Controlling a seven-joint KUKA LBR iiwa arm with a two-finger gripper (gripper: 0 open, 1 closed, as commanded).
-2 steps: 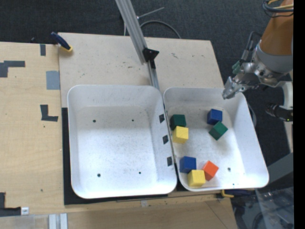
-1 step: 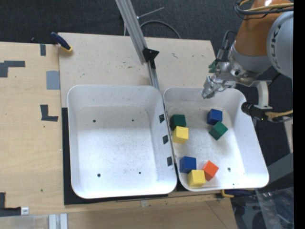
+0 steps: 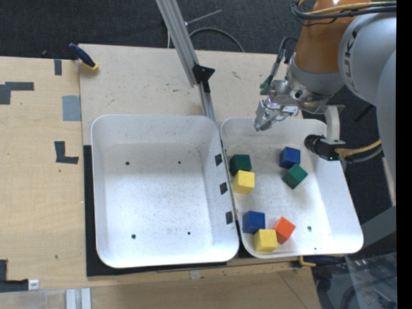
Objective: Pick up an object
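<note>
Jaw state cannot be told from the camera view: the gripper is seen small and end-on, and nothing is seen carried below it. Camera view: the gripper is hung over the far left corner of the right bin, above bare bin floor, with no block directly beneath; it is judged to be staged high so that a descent onto a chosen block can be lined up. All candidate objects are kept in that right bin. A dark green block and a yellow block are set touching against the bin's left wall, nearest the gripper, so these are judged the likeliest targets, though the wall and their contact may crowd a grasp. A blue block and a green block are placed just beside each other toward the middle right, the green one turned at an angle. Near the front edge a second blue block, a second yellow block and an orange block are clustered closely, which is judged awkward for finger clearance. The left bin is seen alongside, sharing the centre rims. A slanted metal rail is mounted across the bench behind the bins. The pick is judged not yet begun.
</note>
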